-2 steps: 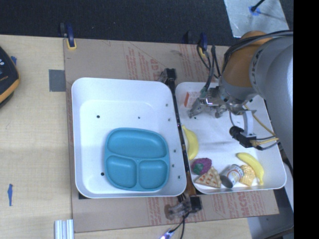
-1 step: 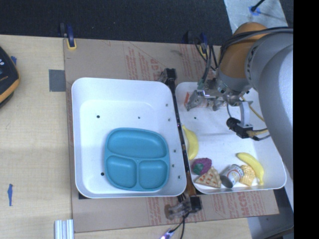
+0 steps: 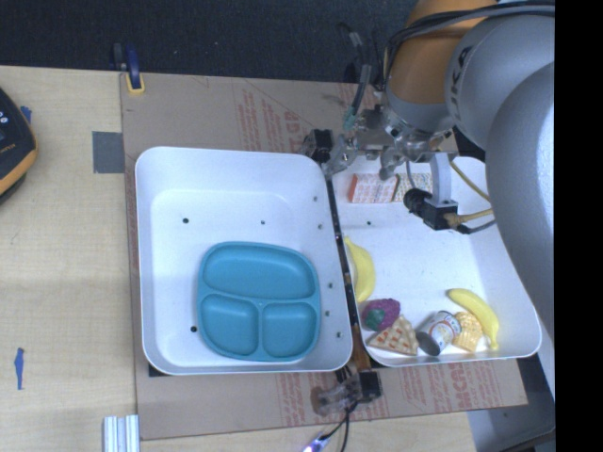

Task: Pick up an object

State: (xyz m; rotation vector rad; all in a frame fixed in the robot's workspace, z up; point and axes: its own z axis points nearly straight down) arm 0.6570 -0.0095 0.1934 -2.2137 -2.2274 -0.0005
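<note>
End effector (image 3: 377, 158) hovers right above the red-and-white packet (image 3: 374, 189), fingers' state impossible to tell; nothing lifted, the whole pick remains.

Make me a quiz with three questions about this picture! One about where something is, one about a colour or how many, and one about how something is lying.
1. Where is the blue tray?
A. In the left bin
B. In the right bin
C. On the bare bench

2. How many bananas are in the right bin?
A. None
B. Two
C. Five

3. How is the can placed?
A. Standing upright
B. Lying on its side
C. Stacked on the tray

Answers:
1. A, the tray sits flat inside the left bin.
2. B, one banana lies by the wall between the bins and another near the right bin's front corner.
3. B, the can's round end faces sideways toward the pizza slice, so it is lying down.
</note>
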